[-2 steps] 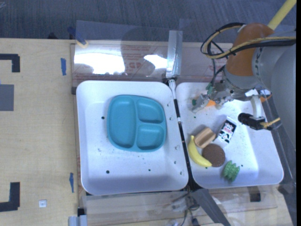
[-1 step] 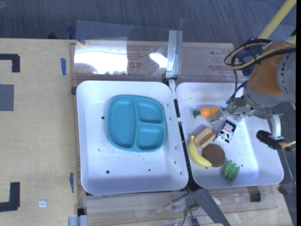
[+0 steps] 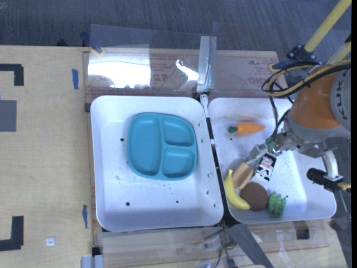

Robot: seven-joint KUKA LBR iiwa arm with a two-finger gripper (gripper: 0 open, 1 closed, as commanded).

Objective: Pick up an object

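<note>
Arm: reached in from the right, grey with orange band, wrist over the right bin.
Gripper: hung low above the bin's middle, just over the tan piece; finger spread too blurred to tell.
Tan piece: light brown, bread-like, tilted, right below the gripper, touching the banana's upper end.
Banana: yellow, curved, lay along the right bin's left wall.
Brown disc: dark, round, pressed between banana and broccoli.
Broccoli: green, knobbly, near the front wall.
Carrot: orange with green tip, alone toward the back.
Open room: bare white floor at the right bin's back and right side.
Left bin: held a teal divided plate, centred, bare margin all round.
</note>
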